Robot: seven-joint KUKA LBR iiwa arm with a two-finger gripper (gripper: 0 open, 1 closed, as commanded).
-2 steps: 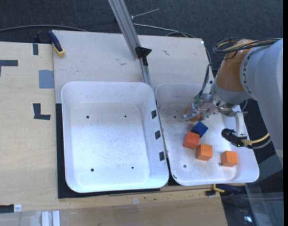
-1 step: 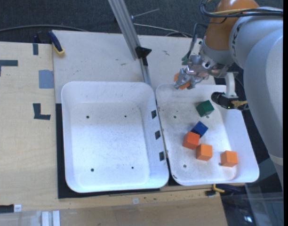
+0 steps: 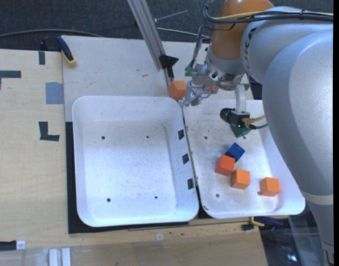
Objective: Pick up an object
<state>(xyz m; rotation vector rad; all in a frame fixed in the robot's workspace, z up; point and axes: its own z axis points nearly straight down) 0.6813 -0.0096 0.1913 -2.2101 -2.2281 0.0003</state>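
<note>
One orange block [image 3: 178, 88] sat clamped in our tool [image 3: 193, 93], lifted above the bins; picking looked done.

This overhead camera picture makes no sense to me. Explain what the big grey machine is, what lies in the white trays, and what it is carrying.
The grey bulk on the right, with its orange band, is a robot arm. One fixed camera looks down at a slant on a bench bearing two shallow white bins. The arm reaches in from the right.

At its tip sits a pincer, hanging over the top end of the divide between the bins. An orange cube sits against its left side, apparently gripped, though the contact is hard to make out.

The right bin holds three more orange cubes and a blue cube. The left bin shows small dark specks.
</note>
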